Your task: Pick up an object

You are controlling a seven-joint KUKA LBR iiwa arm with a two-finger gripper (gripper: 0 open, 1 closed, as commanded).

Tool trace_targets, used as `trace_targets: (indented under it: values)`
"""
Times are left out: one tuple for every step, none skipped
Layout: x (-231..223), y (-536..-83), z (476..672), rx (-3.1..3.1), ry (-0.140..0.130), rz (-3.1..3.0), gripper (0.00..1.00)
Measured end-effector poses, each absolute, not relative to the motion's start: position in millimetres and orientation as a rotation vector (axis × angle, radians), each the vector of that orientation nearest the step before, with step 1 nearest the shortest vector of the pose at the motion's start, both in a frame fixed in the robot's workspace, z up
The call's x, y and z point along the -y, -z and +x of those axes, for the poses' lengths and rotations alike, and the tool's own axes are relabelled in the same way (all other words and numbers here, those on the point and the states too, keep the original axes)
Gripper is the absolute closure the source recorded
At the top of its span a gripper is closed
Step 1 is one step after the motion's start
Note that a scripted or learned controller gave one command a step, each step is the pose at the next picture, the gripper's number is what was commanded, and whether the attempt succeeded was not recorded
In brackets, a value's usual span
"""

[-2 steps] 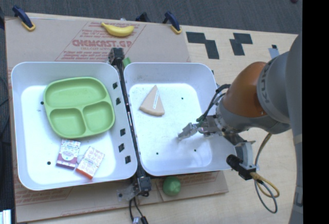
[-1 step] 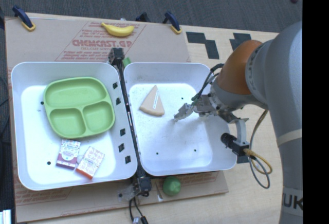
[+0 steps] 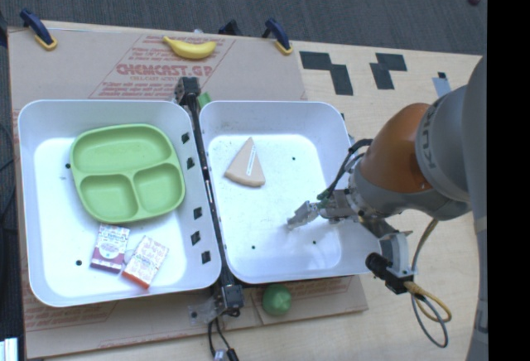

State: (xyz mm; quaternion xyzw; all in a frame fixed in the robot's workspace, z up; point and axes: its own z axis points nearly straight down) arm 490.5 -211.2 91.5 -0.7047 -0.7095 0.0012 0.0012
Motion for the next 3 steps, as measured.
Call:
trace_targets:
  values:
    - [210.4, -92.0, 569.5, 2.225, 0.001, -2.216, 0.00]
    - [210.7, -91.4, 532.0, 2.226, -0.003, -2.213, 0.00]
    - [204.9, -92.2, 620.3, 2.226, 0.001, -2.215, 0.00]
